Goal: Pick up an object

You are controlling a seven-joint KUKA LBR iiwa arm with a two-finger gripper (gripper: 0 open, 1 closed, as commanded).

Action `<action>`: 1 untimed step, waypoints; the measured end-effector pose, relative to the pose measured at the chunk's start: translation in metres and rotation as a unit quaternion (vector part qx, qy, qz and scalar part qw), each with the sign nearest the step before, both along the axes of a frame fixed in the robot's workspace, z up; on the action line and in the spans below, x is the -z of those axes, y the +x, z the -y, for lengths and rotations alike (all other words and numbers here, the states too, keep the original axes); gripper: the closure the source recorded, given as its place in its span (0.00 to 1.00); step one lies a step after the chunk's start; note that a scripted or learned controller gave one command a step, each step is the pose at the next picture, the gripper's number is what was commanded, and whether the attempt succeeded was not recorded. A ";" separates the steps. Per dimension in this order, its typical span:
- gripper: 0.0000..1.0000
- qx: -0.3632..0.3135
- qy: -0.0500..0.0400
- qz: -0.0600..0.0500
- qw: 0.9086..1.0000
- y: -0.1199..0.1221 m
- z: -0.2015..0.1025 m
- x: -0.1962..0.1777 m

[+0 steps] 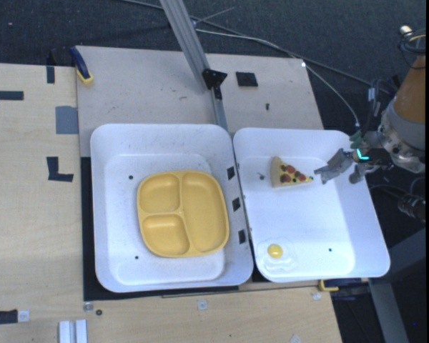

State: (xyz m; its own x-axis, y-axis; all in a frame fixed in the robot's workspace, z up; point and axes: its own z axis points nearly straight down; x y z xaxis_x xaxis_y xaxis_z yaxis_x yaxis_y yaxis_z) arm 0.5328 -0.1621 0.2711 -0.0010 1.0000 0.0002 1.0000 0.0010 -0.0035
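pizza slice in the right bin, gripper just beside it

the toy pizza slice [289, 174] lies flat in the upper part of the right bin [343, 259], a tan wedge with red toppings and a yellow crust edge. no writing can be read on it. the gripper [337, 168] is low over the bin just right of the slice, its grey fingers [331, 167] spread apart, pinching nothing. a fried egg toy [277, 255] rests near the bin's lower left corner. a yellow divided plate [181, 213] sits in the left bin [114, 191].
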 end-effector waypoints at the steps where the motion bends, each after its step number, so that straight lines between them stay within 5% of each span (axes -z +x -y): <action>1: 0.00 0.000 0.000 0.001 1.000 0.000 0.000 -0.001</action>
State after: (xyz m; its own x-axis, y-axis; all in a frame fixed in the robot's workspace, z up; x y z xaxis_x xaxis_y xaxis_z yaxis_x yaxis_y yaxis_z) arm 0.5333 -0.1622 0.2718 -0.0012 1.0000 -0.0003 1.0000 0.0012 -0.0015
